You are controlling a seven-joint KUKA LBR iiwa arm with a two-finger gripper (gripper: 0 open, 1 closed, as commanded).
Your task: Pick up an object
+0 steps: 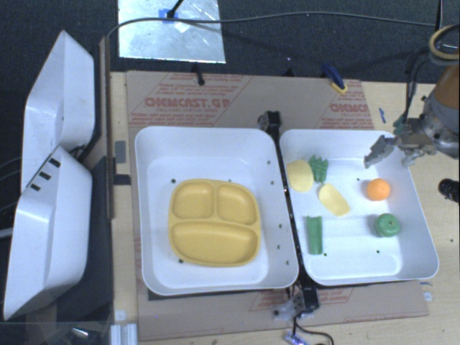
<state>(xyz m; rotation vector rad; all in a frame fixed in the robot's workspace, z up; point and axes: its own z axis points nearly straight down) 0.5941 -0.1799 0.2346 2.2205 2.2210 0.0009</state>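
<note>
Camera view: orange ball (pixel 378 189) just below claw (pixel 394 151), apart.

Both white bins (pixel 215 139) look like smooth, slightly glossy plastic. The yellow divided tray (pixel 213 221) has a matt plastic look. Beneath them lies brown printed cardboard (pixel 237 99), dull and flat. Behind it, a metal sheet (pixel 169 20) shines with a mottled finish.

You have two white bins (pixel 215 144), one yellow divided plate (pixel 214 222), two pale yellow pieces (pixel 300 176), three green pieces (pixel 315 235) and one orange ball (pixel 378 189).
</note>
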